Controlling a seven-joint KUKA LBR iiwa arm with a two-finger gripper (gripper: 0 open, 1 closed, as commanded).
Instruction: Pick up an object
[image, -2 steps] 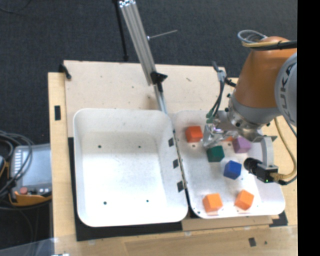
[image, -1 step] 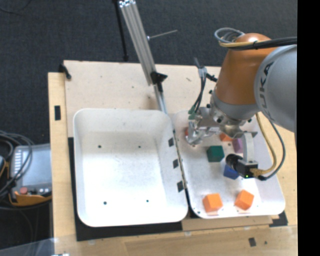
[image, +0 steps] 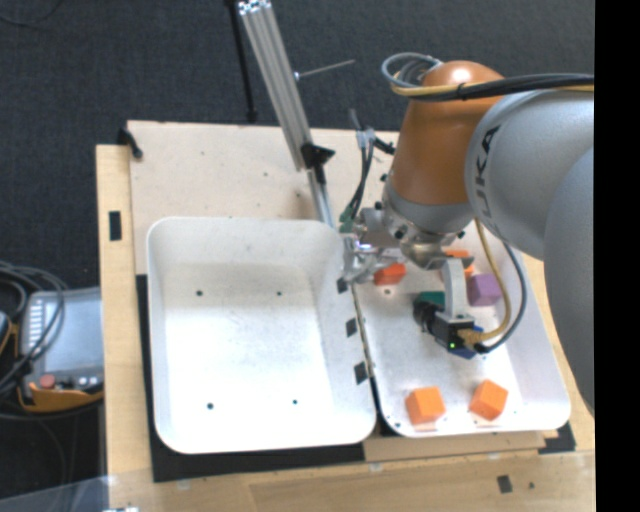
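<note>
My gripper (image: 368, 262) hangs under the orange-banded wrist, low over the near-left part of the right bin (image: 530, 400), close to the divider between the bins. A small orange piece (image: 390, 272) lies right beside or under the gripper; the arm hides whether they touch. A purple block (image: 484, 289) and a green piece (image: 430, 299) lie just to its right, partly covered by the arm. Two orange cubes (image: 425, 404) (image: 489, 398) sit apart near the bin's front wall.
The left bin (image: 170, 250) sits alongside, sharing a rim with the right bin. A slanted aluminium post (image: 285, 90) rises behind the bins. A black unit with cables (image: 455, 335) hangs off the wrist over the right bin.
</note>
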